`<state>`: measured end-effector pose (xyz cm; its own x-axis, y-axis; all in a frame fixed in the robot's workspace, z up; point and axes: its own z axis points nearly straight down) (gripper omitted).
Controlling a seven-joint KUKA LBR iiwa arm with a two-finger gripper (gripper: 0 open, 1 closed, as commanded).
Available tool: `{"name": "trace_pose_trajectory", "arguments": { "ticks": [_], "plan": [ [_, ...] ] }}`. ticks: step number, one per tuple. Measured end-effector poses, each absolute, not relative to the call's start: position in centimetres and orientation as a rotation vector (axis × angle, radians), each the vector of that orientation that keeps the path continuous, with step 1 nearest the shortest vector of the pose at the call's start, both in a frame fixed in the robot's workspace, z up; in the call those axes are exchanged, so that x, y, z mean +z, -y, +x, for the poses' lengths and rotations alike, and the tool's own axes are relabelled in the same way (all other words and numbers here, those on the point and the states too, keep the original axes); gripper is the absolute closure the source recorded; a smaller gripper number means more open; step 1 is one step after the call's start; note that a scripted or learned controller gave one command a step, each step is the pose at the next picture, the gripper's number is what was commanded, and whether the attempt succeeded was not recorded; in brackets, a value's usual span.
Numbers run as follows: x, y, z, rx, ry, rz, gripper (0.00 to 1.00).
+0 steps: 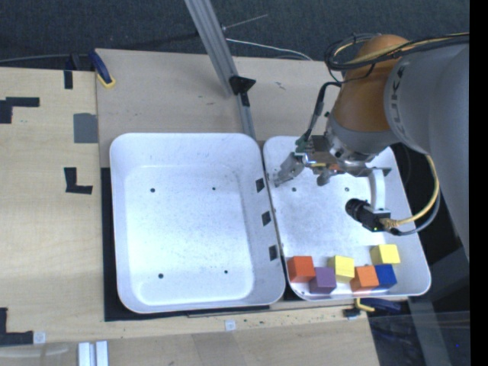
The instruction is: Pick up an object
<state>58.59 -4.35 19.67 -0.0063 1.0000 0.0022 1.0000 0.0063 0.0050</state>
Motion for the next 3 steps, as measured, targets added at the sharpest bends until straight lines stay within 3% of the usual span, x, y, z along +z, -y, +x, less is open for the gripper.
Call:
{"name": "trace_pose_trajectory", "arguments": {
  "ticks": [1, 2, 3],
  "plan": [
    [19.1, -2.0, 59.8, 0.001, -2.233, 2.214, 0.0],
    [21.8, -7.6, 56.8, 0.003, -2.233, 2.214, 0.0],
    [19.0, -8.9, 51.6, -0.01, -2.227, 2.224, 0.0]
  ]
}}
